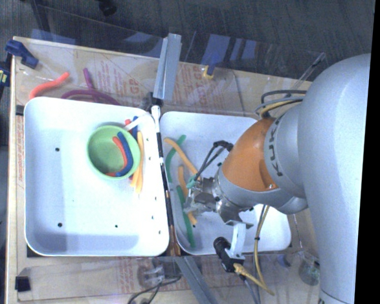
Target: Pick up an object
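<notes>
My gripper (188,200) is low in the right bin (230,128), at its left side, right among a heap of thin strips. Green strips (173,163) and orange strips (183,179) lie along the bin's left wall, under and beside the gripper. The arm's grey body and orange band (251,162) cover much of this bin. In the left bin (64,191) sits a green bowl (112,150) holding red and blue curved pieces, with an orange stick (139,167) at its right.
Loose orange (49,84) and purple (90,95) strips lie on the bench behind the left bin. A grey metal bar (167,65) stands up between the bins at the back. Cables and a black fitting (225,251) hang near the right bin's front edge.
</notes>
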`<state>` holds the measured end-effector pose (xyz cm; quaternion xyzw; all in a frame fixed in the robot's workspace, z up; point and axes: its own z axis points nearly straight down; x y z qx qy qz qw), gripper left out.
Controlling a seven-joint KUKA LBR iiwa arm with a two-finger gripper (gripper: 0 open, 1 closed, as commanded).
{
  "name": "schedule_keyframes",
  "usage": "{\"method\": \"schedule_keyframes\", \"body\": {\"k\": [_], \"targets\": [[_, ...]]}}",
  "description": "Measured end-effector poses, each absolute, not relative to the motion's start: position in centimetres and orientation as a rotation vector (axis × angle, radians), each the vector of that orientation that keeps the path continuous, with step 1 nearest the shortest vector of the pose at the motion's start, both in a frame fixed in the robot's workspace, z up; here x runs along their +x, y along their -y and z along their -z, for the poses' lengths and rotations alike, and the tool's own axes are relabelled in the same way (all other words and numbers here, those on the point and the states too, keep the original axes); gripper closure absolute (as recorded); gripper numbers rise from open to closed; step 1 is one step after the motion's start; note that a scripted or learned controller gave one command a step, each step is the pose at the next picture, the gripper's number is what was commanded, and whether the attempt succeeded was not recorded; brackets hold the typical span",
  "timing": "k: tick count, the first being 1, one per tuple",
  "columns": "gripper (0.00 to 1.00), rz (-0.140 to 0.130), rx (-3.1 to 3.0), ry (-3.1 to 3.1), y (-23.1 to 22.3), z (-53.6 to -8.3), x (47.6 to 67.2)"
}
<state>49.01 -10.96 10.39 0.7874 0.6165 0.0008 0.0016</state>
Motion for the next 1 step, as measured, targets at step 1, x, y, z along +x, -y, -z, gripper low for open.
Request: {"method": "schedule_keyframes", "body": {"k": [1], "targets": [[1.00,0.001,2.239,-2.206,10.36,-26.88,50.29]]}}
